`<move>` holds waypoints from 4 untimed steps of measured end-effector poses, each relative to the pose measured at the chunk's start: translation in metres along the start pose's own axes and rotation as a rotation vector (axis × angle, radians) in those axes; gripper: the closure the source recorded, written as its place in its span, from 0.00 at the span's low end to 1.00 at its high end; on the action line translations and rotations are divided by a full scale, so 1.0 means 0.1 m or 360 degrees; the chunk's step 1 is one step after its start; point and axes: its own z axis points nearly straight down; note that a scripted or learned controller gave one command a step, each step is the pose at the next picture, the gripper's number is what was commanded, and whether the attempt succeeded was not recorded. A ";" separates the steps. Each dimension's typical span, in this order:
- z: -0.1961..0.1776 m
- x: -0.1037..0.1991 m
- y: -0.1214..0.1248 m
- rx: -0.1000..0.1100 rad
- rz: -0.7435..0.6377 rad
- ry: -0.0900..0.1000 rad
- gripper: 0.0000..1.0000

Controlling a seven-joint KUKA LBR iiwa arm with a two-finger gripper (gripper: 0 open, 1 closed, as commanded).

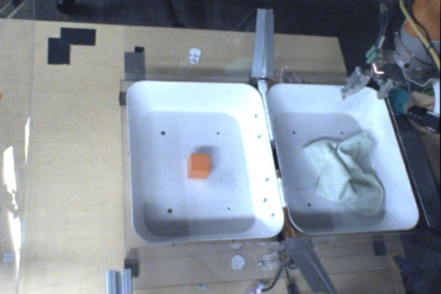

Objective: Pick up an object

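Two shallow white bins with rounded corners and smooth, glossy walls are seen side by side on a pale wooden tabletop. They are parted by a narrow metal rail that runs back from their shared edge.

In the left bin, a small orange cube with flat faces and crisp edges is set near the middle of the floor, well apart from every wall. A few small dark holes are dotted over the floor around it.

In the right bin, a pale grey-green cloth is heaped in soft, rumpled folds toward the near right corner; its texture looks like terry or thin towel.

The gripper is seen at the far right corner of the right bin, over its rim, carried by a grey metal wrist with cables. It is apart from both cube and cloth, and nothing is seen between its tips. Whether it is parted or closed cannot be told.
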 end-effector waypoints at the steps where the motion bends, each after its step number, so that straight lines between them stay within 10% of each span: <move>1: -1.11 -0.11 0.17 -0.0008 -0.0124 -0.0004 0.00; 2: 0.57 0.07 0.17 -0.0002 -0.0361 0.0000 0.00; 3: 1.33 -0.06 0.15 -0.0007 -0.0163 -0.0001 0.00; 4: 1.32 -0.13 0.19 0.0001 0.0064 0.0018 0.00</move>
